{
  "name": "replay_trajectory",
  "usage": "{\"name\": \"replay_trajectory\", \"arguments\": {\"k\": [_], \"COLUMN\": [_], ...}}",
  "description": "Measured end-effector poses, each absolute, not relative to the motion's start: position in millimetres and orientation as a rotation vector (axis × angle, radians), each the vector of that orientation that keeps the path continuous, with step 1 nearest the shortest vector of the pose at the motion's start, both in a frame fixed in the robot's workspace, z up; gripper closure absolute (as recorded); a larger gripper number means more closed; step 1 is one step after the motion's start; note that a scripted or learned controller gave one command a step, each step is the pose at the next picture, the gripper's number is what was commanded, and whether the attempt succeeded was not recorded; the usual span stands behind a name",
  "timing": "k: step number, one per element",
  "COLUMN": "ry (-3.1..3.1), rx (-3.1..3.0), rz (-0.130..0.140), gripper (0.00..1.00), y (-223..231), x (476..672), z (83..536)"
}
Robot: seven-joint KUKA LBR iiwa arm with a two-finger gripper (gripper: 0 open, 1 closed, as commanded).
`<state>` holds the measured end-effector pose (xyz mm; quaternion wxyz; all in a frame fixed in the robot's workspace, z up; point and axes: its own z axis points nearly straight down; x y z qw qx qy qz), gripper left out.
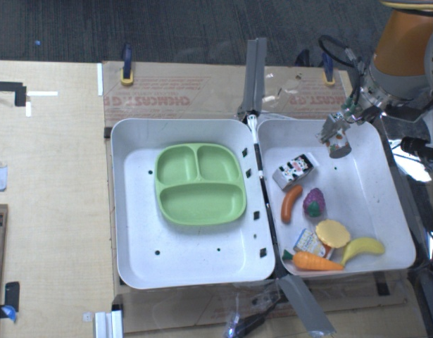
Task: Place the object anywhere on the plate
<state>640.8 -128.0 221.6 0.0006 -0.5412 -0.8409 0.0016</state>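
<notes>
Carrot [317,261] at lower right, beside banana [362,248] and other toys in right bin [396,189]; green plate [200,184] bare at centre; gripper [336,141] above, finger state indiscernible; nothing placed yet.

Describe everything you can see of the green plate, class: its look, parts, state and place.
The green plate is a pale green, plastic-looking dish, squarish with rounded corners. Raised ridges split it into three compartments: two smaller ones at the far side, one wide one nearer the camera. It lies flat on the floor of the left bin, away from the walls. Nothing rests on it.
</notes>
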Motion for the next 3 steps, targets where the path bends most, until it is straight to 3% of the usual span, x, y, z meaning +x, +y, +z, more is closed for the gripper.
{"name": "replay_trajectory", "arguments": {"k": [1,2,3], "ry": [-2.901,-2.901,-2.901], "rx": [-1.195,-1.197,-1.198], "rz": [0.003,0.003,0.003], "gripper": [1.0,1.0,0.0], "y": [-26.4,45.9,45.3], "x": [628.2,621.2,621.2], "z": [188.1,196.6,196.6]}}
